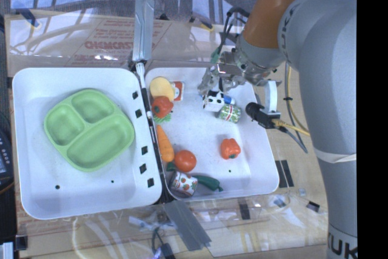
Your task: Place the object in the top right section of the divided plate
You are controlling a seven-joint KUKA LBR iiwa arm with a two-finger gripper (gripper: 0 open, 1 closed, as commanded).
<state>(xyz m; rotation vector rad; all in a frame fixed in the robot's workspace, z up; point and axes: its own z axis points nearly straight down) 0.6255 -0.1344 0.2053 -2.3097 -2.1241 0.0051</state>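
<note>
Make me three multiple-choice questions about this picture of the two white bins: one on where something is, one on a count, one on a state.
1. Where does the green divided plastic plate lie?
A. left white bin
B. right white bin
C. on the bench outside the bins

2. How many sections does the plate have?
A. two
B. three
C. four

3. How do the plate's sections stand?
A. all bare
B. one holds a tomato
C. one holds a carrot

Answers:
1 A, since the plate sits inside the left bin.
2 B, since two small sections and one large one show.
3 A, since the toy foods all lie in the right bin under the gripper.
</note>
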